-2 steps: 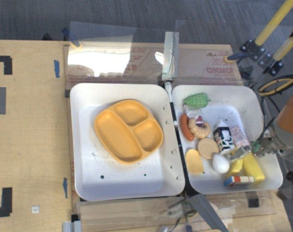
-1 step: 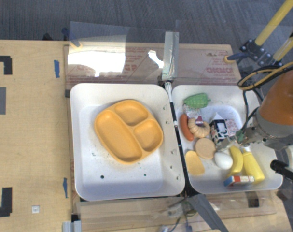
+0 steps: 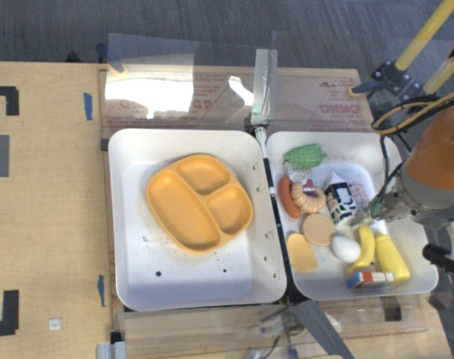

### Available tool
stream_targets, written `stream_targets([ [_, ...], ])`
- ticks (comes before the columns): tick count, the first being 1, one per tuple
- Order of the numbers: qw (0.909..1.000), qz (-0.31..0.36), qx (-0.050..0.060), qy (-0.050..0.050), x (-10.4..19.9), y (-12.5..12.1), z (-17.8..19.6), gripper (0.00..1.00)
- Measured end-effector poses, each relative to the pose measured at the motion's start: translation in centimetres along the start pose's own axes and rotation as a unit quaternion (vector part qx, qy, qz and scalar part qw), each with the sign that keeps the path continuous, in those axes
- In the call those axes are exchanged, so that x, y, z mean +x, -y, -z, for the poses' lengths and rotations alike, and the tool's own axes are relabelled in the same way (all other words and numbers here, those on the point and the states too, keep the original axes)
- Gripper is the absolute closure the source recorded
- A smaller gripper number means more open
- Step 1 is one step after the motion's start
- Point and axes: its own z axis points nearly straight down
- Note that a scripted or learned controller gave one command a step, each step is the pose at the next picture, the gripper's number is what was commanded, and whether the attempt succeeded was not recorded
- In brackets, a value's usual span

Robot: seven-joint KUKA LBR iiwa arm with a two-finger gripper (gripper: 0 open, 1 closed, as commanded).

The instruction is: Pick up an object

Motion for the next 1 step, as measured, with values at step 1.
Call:
stream_targets([
  [1,0.9982,-0.059,0.003,-0.003,5.65,-2.95,11.4,1.0],
])
